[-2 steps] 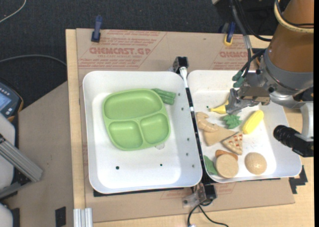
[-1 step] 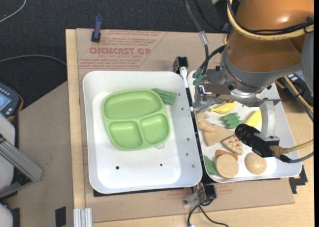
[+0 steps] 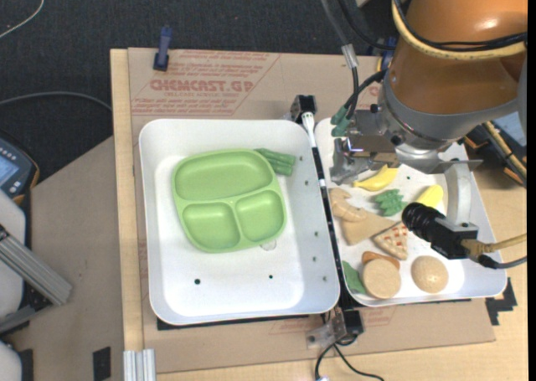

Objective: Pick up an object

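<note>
Toy banana [image 3: 377, 178], yellow, curved, just beside gripper [image 3: 347, 162], right bin [image 3: 479, 284]

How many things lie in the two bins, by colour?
Green: 4, plate, sprig, leafy piece, flat leaf.
Yellow: 2, banana, lump.
Beige: 3 chunks.
Tan: 2 buns.
Pizza slice: 1.
Total: 12 visible; the arm may hide more.

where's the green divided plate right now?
Camera view: the green divided plate lies in the left bin, toward its far-left part, with a small dark-green piece at its upper-right corner.
</note>
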`<control>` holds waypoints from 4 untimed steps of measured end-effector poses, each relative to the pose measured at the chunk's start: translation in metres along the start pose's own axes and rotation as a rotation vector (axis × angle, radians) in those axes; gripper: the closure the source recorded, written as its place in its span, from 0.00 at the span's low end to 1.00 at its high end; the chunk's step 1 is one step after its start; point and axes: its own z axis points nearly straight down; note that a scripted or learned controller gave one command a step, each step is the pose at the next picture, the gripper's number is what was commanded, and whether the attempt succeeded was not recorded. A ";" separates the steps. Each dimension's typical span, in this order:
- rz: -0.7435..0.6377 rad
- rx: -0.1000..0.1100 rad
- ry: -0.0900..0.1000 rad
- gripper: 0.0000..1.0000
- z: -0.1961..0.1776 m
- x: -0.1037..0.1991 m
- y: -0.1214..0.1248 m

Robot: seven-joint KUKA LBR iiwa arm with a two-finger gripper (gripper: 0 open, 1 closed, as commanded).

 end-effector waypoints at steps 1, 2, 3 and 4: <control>0.000 -0.002 0.000 1.00 -0.010 0.000 0.001; -0.001 -0.004 0.000 1.00 -0.020 0.001 0.001; 0.001 0.011 -0.001 1.00 0.021 0.008 0.013; 0.006 -0.005 -0.001 1.00 -0.059 -0.050 -0.001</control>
